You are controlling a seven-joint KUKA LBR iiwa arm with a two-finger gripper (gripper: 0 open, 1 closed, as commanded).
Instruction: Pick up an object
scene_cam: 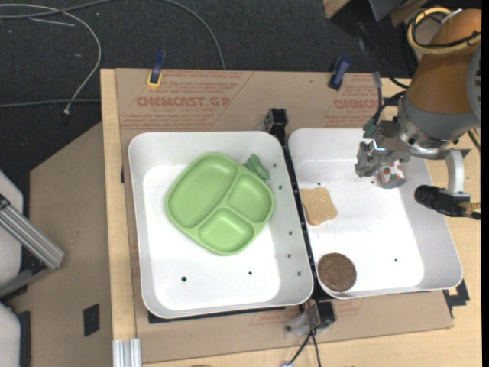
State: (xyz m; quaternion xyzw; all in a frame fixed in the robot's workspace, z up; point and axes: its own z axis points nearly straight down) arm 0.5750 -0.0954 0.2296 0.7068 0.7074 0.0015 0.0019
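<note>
In the right bin [428,266] lie a tan bread slice [318,206] near the left wall and a round brown patty [336,271] at the front left corner. A small red and white object [393,176] sits toward the back of that bin. My gripper [373,160] hangs over the back of the right bin, just left of the red and white object and right beside it. Whether it touches that object is not clear. The grey and orange arm [447,67] reaches in from the upper right.
The left bin [153,258] holds a green divided plate [220,202] with a small dark green piece [257,167] at its back right edge. Black clamps [275,121] sit between the bins. A black part of the arm [439,198] juts over the right bin's right side.
</note>
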